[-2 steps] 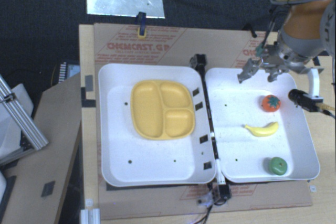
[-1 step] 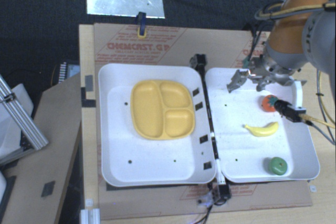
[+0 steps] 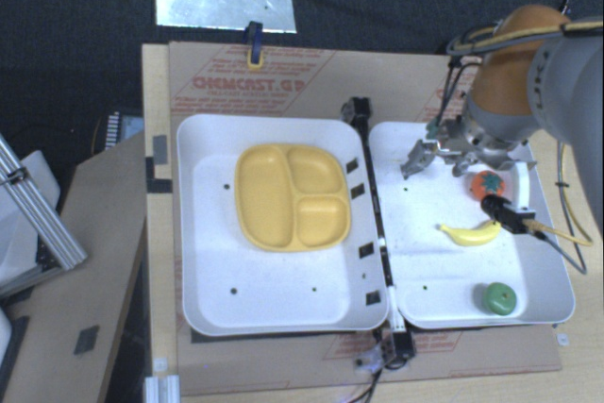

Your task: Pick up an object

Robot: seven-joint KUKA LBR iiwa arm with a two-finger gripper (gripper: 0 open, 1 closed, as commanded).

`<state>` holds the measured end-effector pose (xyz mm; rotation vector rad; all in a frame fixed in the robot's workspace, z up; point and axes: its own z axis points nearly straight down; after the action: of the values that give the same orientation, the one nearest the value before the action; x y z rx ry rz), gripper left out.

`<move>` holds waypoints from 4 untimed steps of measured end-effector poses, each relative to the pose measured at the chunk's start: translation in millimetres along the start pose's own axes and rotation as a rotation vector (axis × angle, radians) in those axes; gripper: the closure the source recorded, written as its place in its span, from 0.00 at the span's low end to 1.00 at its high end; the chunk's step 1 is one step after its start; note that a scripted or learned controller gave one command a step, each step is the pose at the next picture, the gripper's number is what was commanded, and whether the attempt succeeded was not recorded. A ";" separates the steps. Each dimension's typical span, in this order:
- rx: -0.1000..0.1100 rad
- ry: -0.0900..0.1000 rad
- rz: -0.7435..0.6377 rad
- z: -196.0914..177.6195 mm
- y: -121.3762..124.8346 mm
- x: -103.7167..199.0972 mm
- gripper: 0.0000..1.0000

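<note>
Banana [image 3: 470, 233] in right bin [image 3: 415, 297], tool [image 3: 432, 158] spread apart, cardboard [image 3: 311, 75] printed "CHEMCAST GP"

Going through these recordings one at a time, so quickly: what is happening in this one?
A grey arm with an orange band reaches in from the right over the right bin. Its gripper hangs above the bin's far half with nothing visible between its fingers. A banana, a green object and an orange object lie in that bin, none lifted yet. The left bin holds a yellow divided plate.
</note>
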<state>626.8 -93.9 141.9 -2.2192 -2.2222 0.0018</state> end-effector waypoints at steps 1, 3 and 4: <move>0.001 0.000 0.001 52.2 -0.1 0.5 0.00; -0.008 0.000 -0.002 -21.3 -4.4 4.1 1.00; -0.009 -0.001 -0.003 -85.9 -5.3 2.9 1.00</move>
<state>621.6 -91.0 227.9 -2.2214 -2.2304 -0.0075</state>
